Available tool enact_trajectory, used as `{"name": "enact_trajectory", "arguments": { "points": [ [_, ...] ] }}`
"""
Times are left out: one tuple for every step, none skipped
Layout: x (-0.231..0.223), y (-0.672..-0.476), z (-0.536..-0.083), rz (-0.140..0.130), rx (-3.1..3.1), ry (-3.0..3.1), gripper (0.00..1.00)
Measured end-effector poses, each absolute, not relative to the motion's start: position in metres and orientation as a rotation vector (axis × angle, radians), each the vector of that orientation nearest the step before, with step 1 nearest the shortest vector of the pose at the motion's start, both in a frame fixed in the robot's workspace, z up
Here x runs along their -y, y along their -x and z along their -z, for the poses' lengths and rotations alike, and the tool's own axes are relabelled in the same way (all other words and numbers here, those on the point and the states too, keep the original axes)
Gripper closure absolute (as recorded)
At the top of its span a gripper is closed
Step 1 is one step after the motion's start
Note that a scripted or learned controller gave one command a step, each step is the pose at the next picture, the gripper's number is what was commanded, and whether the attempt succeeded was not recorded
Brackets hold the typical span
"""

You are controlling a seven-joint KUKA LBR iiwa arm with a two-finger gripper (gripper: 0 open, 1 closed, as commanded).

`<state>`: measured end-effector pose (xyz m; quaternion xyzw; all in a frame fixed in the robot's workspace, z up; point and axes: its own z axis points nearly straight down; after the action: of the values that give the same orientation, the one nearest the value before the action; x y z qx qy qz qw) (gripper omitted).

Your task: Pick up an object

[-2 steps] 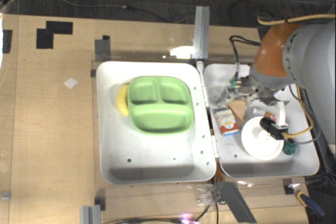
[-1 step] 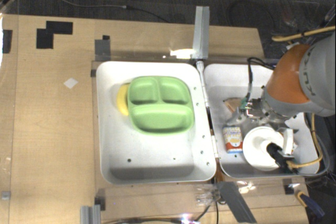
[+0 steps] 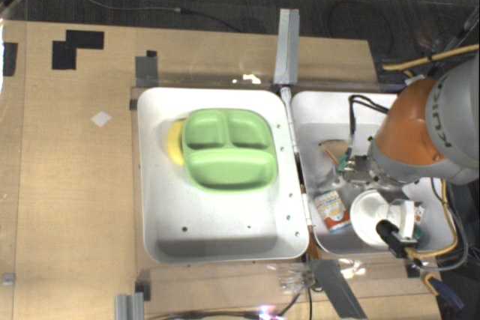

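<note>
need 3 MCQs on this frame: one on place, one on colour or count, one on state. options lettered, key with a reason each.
1. Where does the green three-compartment plastic tray lie?
A. in the left white bin
B. in the right white bin
C. on the bare bench

2. What colour is the object peeking out from under the tray's left edge?
A. red
B. yellow
C. blue

3. How does the green tray sit?
A. standing on its edge
B. flat, compartments facing up
C. flipped, underside up

Key:
1 A: the tray rests within the walls of the left white bin, not the right white bin.
2 B: a yellow object shows beside the tray's left rim, partly covered by it.
3 B: all three hollow compartments are visible from above.

The grey arm with the orange band hangs over the right bin, above a small white round container and a printed packet.
</note>
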<state>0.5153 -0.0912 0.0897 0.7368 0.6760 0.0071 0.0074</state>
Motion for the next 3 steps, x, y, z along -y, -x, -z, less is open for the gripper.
{"name": "enact_trajectory", "arguments": {
  "points": [
    [0.085, -0.589, -0.088, -0.012, -1.865, -2.519, 0.0],
    [0.1, -0.607, -0.088, -0.007, -2.049, -2.373, 0.0],
    [0.099, -0.609, -0.1, -0.013, -2.054, -2.362, 1.0]
  ]
}}
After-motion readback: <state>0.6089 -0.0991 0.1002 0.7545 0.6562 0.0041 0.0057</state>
